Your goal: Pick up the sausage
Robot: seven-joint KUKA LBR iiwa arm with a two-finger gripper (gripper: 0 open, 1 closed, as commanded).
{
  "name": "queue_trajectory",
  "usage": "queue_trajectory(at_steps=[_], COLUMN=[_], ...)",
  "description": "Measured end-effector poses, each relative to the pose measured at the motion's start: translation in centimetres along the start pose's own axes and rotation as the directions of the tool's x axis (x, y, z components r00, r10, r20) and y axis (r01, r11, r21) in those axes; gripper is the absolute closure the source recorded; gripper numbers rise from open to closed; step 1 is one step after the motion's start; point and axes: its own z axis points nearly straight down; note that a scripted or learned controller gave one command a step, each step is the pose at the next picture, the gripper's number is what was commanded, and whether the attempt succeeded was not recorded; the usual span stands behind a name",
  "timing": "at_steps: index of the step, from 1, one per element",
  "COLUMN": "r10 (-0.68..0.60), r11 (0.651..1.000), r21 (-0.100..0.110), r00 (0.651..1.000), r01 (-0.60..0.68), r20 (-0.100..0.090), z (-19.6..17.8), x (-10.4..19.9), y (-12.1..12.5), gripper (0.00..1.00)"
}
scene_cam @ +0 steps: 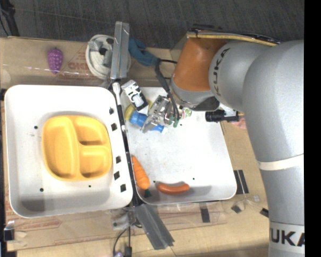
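The sausage (173, 187) is seen lying at the near edge of the right bin (214, 159), just beside a carrot (140, 174). The claw (161, 111) is positioned well apart, at the bin's far side above a blue object (144, 121).

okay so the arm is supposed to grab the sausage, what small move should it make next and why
Probably swing the gripper toward the near edge of the right bin. The sausage lies there beside the carrot, while the gripper sits at the bin's far end among other items.
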Motion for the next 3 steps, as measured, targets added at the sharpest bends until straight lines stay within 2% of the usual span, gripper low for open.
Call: queue_trajectory(at_steps=[1,2,3], r10=[-0.001,-0.464,-0.213], r11=[1.0,0.886,0.977], r21=[0.0,0.0,0.0], r00=[1.0,0.886,0.977], r01=[0.001,0.464,0.213], r20=[0.0,0.007,0.01], z=[-0.9,1.1,1.1], x=[0.0,1.0,5.3], y=[0.1,0.2,-1.7], gripper=[1.0,1.0,1.0])
